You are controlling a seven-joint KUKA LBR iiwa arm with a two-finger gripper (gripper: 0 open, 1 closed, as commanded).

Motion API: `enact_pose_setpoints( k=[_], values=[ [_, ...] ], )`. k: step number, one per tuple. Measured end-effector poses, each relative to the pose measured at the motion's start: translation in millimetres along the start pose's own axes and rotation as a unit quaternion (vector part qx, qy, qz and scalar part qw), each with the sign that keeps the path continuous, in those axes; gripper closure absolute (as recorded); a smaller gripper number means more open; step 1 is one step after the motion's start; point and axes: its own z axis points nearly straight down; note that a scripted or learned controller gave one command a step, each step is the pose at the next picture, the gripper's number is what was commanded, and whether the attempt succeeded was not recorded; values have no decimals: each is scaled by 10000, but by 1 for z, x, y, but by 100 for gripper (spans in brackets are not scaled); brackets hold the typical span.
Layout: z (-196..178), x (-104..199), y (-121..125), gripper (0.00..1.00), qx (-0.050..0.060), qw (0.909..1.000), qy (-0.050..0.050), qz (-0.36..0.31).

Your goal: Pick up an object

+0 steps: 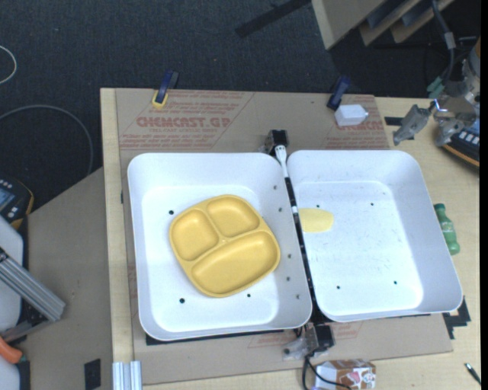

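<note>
A yellow divided plate (223, 244) lies flat in the left bin (145, 228). Beyond it, a small yellow piece (316, 220) rests at the right bin's (412, 228) left edge. Farthest back, the gripper (415, 122) hangs outside the bins; its jaws' state cannot be told.

A dark grey carpeted floor (69, 53) is seen around the bench, crossed at the upper left by thin pale cables (46, 114). The bench top is covered by a brown cardboard sheet (229, 114) printed with red lettering and held at its far edge by two clamps, one yellow-tipped (162, 90) and one dark blue (338, 93). A light wooden piece of furniture (366, 19) is glimpsed at the top. Even, soft lighting is cast throughout.
</note>
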Motion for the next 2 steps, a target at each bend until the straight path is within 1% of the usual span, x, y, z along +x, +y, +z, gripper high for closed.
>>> enact_pose_setpoints(
  k=[1, 2],
  values=[
    [-223, 60, -3, 0, -110, 9999, -23, -31],
    [-260, 227, -50, 0, -37, 10000, 11, -52]
  ],
)
